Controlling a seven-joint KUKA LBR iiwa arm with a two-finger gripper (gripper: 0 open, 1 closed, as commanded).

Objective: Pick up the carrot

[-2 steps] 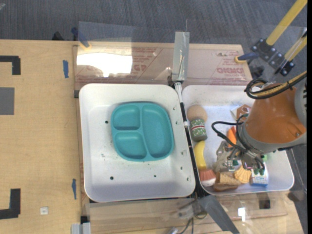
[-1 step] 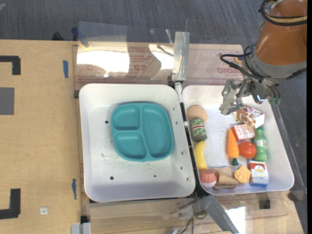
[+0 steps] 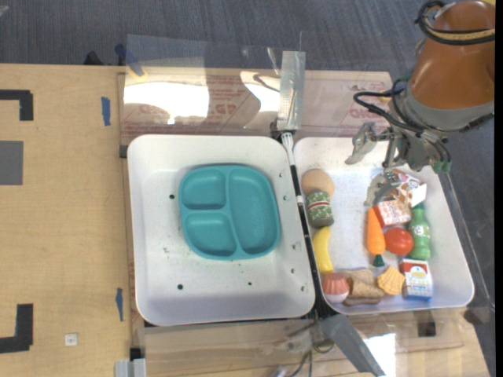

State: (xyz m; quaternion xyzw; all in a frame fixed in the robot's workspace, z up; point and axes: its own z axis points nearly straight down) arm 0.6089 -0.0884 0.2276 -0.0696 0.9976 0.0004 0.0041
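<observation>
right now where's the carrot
In the camera view, the carrot lies in the right bin, just left of the red tomato, below the gripper.

The arm (image 3: 456,57) has a broad, glossy orange band over a grey wrist section; black cables loop around it, and grey metal parts sit below.

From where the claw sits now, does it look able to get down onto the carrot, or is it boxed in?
Probably yes, but tightly. The carrot lies uncovered in the right bin below the claw, though a carton and tomato crowd its right side.
</observation>
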